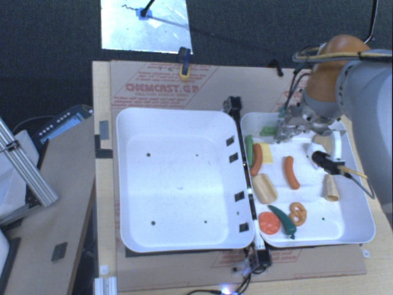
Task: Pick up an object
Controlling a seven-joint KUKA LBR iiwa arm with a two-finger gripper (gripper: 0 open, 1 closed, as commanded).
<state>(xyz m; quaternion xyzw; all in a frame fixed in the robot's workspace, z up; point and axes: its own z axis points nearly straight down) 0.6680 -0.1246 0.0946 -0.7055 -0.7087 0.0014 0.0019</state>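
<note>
Nearest me sits the left bin (178, 177), the biggest thing, nothing in it I need. Right bin (356, 226) carries the toys: hot dog bun (265, 188), sausage (291, 172), tomato (269, 223), green pepper (284, 220), pretzel (298, 212). My claw (288, 131) hangs low at the far end by a green piece (268, 129); can't tell its state. Approach step, I'd say; next I need a clean descent onto one item.

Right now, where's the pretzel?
In the camera view, the pretzel lies in the right bin, toward its near edge, just right of the green pepper and tomato, below the orange sausage.
</note>
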